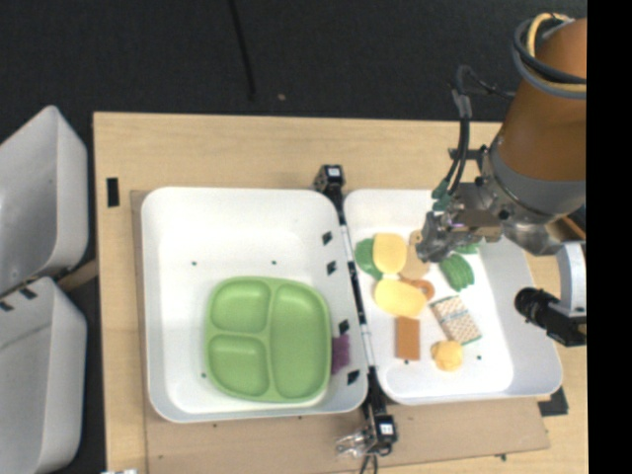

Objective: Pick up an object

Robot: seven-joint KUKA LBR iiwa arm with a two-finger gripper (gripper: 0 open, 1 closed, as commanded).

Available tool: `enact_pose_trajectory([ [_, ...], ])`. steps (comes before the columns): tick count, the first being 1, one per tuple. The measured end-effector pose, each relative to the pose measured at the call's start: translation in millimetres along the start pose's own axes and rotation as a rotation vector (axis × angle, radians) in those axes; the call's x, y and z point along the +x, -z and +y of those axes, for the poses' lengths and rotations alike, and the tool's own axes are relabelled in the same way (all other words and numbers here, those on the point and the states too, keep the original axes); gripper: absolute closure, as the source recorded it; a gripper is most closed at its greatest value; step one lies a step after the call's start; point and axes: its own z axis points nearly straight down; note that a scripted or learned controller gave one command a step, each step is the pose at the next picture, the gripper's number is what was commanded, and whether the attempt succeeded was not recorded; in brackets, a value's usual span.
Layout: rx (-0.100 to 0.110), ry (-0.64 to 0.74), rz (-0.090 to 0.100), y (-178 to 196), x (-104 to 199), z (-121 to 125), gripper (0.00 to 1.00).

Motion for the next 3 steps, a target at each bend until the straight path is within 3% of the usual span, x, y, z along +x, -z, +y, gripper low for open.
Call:
enact_pose_trajectory([
  [1, 0.016, 0.004, 0.001, 12, 70, 0, 1.00],
  [2, 0.017, 0.004, 0.001, 31, 136, 0, 1.00],
  [3, 0.006, -0.006, 0.001, 134, 100, 2, 1.00],
])
